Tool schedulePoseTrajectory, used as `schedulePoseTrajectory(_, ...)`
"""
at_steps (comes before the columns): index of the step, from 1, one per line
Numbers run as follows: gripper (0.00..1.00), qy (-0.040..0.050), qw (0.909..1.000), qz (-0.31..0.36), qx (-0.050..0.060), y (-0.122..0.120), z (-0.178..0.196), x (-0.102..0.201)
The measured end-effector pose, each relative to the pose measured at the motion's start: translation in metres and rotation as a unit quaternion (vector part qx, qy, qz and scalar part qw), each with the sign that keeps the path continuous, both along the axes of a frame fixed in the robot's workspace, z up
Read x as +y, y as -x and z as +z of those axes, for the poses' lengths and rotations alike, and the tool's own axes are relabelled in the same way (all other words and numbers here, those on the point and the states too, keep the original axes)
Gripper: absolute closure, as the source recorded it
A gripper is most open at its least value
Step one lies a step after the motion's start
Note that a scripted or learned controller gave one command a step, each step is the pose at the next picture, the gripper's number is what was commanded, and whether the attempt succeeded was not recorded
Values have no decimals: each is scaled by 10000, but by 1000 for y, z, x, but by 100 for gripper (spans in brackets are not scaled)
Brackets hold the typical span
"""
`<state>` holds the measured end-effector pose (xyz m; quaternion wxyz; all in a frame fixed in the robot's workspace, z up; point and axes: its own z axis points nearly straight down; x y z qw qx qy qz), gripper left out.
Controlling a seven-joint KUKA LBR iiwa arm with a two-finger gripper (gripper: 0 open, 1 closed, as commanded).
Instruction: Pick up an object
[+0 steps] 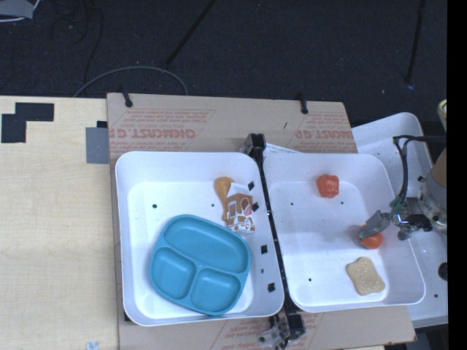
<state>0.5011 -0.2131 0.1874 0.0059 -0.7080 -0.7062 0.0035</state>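
In the right bin (306,283) a small red-orange object (372,241) lies near the right wall. My gripper (374,226) reaches in from the right and sits right over it, covering its top edge. I cannot see whether the object is held. A larger red-orange object (327,186) rests toward the bin's back. A tan, bread-like piece (365,275) lies near the front right corner.
The left bin (135,195) holds a blue divided plate (199,263), an orange-brown item (223,187) and a small patterned packet (239,214) next to the divider. Black clips (255,146) sit along the seam between the bins. The grey arm (423,210) and its cable overhang the right bin's right rim.
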Motion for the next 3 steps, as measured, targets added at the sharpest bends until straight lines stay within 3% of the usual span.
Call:
schedulePoseTrajectory(1,0,17,10000,13,-61,-3,6,0)
schedulePoseTrajectory(2,0,-2,10000,11,-25,5,-55,2)
schedulePoseTrajectory(3,0,14,10000,8,-62,5,-101,3)
